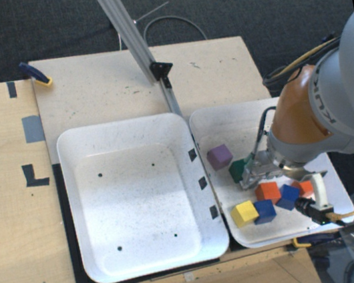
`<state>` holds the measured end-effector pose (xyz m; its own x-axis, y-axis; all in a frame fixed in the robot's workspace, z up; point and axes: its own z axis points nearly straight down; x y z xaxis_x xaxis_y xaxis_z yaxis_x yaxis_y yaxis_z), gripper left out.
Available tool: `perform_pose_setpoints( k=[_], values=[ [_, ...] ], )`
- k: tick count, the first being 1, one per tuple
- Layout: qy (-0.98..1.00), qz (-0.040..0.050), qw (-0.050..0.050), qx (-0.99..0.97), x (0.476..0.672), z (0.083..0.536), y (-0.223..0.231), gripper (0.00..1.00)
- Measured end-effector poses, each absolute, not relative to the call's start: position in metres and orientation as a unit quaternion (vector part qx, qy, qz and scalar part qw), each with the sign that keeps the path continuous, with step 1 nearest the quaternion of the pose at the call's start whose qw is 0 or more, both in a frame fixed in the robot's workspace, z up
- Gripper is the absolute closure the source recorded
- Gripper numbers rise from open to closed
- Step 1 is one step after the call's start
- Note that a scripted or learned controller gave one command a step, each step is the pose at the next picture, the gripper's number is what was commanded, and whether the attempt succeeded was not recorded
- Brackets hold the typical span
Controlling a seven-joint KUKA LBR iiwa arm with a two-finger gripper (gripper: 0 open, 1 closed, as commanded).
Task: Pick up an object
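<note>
Going from the left bin to the right bin: purple, yellow, green blocks probably light, rigid, best pinched on flat opposite faces; gripper low beside green block, hold not possible to tell.

arm: reaching in from right | end effector: lowered

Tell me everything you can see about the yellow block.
The yellow block is a small cube with a matte, evenly coloured surface, its material unclear. It lies flat on the floor of the right bin, near the front left corner, close to the wall shared with the other bin. A blue block sits against its right side. An orange block lies just behind and right. The gripper is farther back, not touching it.
</note>
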<state>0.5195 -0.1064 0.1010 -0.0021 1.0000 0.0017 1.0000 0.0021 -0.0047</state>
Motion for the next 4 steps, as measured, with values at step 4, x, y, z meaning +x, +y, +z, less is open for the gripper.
perform_pose_setpoints(
  k=[4],
  values=[
    [-0.709, 0.0003, 0.001, -0.705, 0.517, 0.261, -0.052, 1.00]
  ],
)
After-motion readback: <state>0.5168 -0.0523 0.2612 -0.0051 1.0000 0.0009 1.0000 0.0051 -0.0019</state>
